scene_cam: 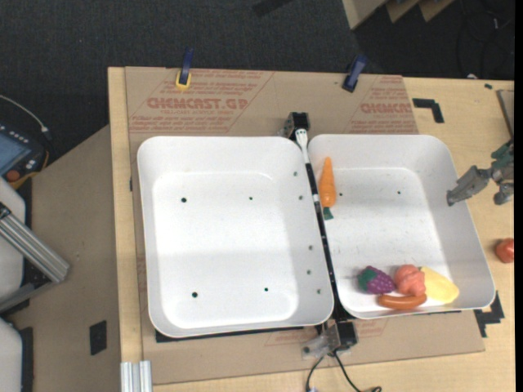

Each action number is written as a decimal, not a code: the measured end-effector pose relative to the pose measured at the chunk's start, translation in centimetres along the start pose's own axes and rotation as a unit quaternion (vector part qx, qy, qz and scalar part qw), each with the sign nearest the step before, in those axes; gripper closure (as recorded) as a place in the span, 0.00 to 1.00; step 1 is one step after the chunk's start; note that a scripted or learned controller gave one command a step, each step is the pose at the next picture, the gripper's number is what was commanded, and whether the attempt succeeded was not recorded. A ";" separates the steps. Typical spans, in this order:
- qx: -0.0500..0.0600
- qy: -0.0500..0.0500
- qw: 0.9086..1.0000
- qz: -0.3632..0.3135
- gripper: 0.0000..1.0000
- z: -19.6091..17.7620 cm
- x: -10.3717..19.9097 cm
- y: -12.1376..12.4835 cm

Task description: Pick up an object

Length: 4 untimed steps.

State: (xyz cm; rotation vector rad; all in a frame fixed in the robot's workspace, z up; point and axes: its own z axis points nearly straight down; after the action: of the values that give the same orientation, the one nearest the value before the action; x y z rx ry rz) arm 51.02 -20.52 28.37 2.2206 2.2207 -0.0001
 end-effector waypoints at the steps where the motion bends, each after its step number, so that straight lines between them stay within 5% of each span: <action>1: -0.005 0.000 1.000 -0.003 0.00 -9.0 5.9 -3.0; 2: -0.010 0.000 1.000 -0.004 0.00 -22.9 12.4 -3.0; 3: 0.009 0.002 1.000 0.001 0.00 -4.2 12.7 -3.3; 4: -0.006 0.000 1.000 -0.002 0.00 -14.3 17.0 -3.0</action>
State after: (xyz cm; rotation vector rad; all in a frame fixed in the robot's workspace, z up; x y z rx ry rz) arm 48.05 -3.56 42.66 2.2091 2.2202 0.0144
